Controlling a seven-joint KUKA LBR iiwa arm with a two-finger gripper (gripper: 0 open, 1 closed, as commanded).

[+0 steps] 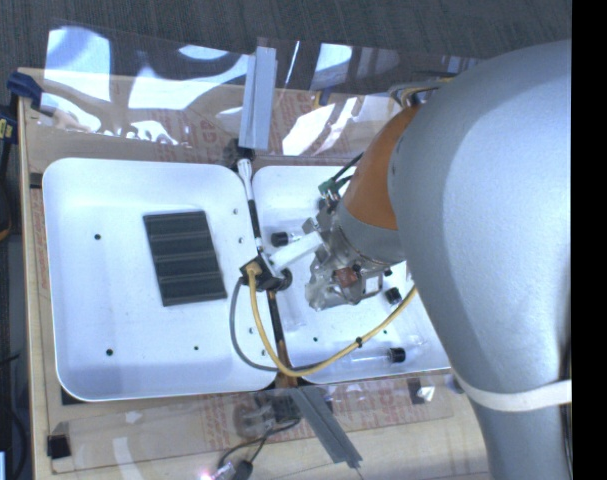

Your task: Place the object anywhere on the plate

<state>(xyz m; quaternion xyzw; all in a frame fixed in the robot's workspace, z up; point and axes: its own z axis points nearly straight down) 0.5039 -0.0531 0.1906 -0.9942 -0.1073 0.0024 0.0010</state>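
The bench (163,423) carries two white bins. Nearer, the gripper (333,286) hangs low in the right bin (283,193), its grip hard to judge. The plate (185,258) — dark, ribbed, long axis running away from the camera — lies flat in the left bin (93,318), well apart, leftward.

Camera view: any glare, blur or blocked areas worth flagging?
Camera view: strong bluish-white glare on the clear panel behind the bins; the arm looms large and soft-edged, covering much of the right bin; the left bin and its dark ribbed plate look evenly lit and sharp.
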